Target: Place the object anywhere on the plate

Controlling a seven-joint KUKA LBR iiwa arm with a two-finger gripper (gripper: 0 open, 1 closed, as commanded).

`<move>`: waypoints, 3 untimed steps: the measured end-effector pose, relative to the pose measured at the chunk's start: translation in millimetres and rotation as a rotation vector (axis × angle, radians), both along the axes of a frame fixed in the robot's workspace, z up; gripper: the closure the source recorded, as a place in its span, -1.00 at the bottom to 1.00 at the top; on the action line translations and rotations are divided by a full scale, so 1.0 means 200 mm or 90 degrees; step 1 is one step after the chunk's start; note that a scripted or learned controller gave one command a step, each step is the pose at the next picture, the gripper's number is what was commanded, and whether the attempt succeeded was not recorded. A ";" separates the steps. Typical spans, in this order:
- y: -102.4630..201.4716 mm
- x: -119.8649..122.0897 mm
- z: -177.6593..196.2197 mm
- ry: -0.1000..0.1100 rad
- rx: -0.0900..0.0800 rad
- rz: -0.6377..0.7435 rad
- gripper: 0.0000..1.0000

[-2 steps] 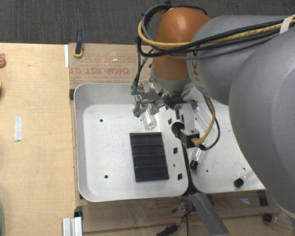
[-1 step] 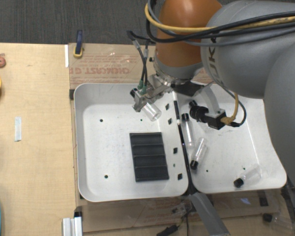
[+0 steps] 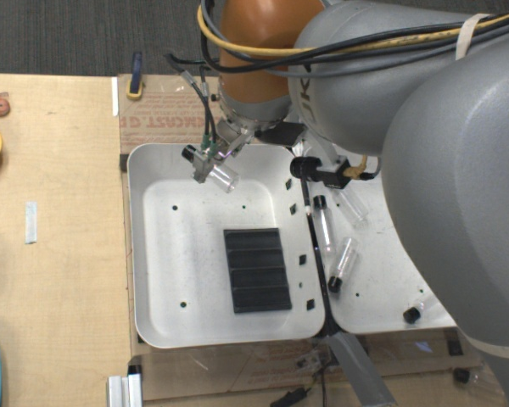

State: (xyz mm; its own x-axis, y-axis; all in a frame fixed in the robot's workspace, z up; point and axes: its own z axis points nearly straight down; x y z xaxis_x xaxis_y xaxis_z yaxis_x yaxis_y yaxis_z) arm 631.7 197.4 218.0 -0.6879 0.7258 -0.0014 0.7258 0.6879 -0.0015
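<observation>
The dark ridged plate (image 3: pixel 257 270) lies in the left bin (image 3: pixel 153 227), and the gripper (image 3: pixel 205 161) hangs above and behind it pinching a small clear tube (image 3: pixel 221 177), which looks slippery and might drop beside the plate.

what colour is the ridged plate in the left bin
Black, a ridged rectangular plate, seen clearly in the camera view.

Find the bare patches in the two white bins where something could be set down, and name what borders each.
In the left bin, free floor lies between its left wall and the black ridged plate, and between the plate and the gripper near the far wall. The right bin is crowded: clear tubes lie near the divider, a black cap sits nearer, and the arm overhangs it.
</observation>
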 end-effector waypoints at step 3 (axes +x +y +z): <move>-0.03 -0.64 -0.10 0.002 -0.001 -0.122 1.00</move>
